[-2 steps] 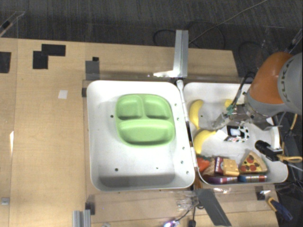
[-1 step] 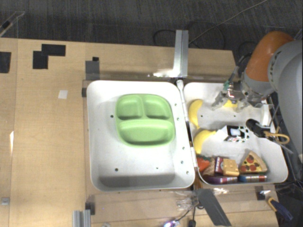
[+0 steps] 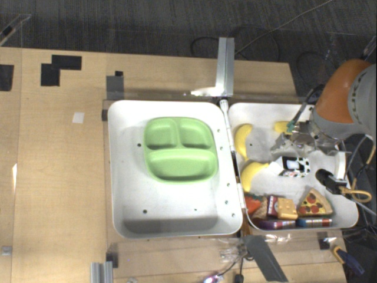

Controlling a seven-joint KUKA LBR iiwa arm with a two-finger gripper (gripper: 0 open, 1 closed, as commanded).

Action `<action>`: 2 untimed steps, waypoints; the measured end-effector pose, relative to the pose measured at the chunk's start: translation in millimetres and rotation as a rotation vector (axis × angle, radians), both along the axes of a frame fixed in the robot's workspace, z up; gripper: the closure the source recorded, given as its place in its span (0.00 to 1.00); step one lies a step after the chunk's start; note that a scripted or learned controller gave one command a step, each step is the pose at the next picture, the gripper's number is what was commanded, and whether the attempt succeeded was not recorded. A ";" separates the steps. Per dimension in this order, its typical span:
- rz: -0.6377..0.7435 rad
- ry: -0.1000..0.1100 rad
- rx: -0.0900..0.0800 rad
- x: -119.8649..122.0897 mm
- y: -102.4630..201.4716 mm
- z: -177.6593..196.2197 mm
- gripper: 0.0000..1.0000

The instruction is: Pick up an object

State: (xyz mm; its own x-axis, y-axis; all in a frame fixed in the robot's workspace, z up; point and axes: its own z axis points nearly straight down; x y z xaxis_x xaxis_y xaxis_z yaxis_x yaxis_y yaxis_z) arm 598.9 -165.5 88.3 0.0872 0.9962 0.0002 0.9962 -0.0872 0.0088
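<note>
In the right white bin (image 3: 347, 214), your gripper (image 3: 293, 135) hangs over the middle; how far it is open you cannot tell. Two yellow plastic bananas (image 3: 243, 139) lie just beside it, toward the bin's left wall.

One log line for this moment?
arm: over right bin | hand: above bananas, grip unclear | green tray: left bin

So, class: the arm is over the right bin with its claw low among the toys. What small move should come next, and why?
Probably a short descent straight down. The claw hangs over the right bin, above a small black-and-white object, with the two bananas off to the side; nothing shows between its fingers.
</note>
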 end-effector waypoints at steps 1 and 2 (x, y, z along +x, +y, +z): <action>-0.109 0.013 0.003 68.9 -4.7 -2.6 0.00; -0.100 0.023 0.005 67.7 -2.7 3.9 1.00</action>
State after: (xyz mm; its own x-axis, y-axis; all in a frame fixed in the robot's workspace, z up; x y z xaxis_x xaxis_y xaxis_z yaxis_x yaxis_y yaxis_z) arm 666.6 -168.2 92.2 0.1864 0.9825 0.0016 0.9824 -0.1864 -0.0149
